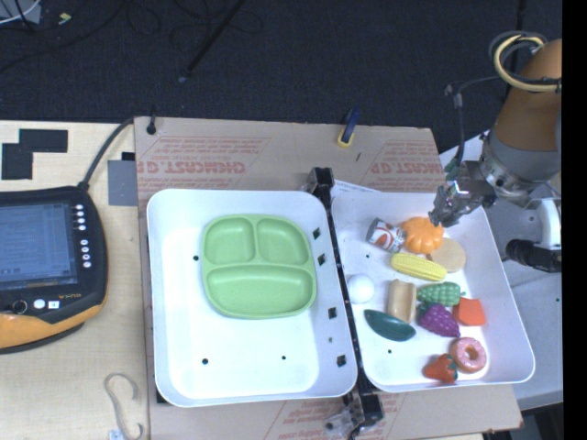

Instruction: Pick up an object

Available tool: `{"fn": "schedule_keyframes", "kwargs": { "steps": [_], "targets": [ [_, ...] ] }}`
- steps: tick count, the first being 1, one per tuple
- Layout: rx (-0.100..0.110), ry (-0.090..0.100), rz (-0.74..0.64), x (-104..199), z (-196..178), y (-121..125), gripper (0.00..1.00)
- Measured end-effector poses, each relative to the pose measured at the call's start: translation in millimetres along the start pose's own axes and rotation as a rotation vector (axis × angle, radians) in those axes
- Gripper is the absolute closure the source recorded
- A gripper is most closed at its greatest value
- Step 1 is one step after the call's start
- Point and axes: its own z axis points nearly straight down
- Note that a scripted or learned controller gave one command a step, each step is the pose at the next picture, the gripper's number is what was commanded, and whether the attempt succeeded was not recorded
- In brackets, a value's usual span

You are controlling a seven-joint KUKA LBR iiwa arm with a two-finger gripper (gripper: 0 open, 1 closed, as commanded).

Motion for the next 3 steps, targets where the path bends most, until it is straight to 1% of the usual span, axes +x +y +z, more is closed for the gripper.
{"fn": "schedule_keyframes", "kwargs": {
  "steps": [1,2,3],
  "targets": [
    [0.007,0.002,0.006,28,6,-51,1.00],
    [0.005,0.002,-0.001,60,-6,-91,1.00],
    [0.006,0.002,-0.002,93,-9,-126,1.00]
  ]
}}
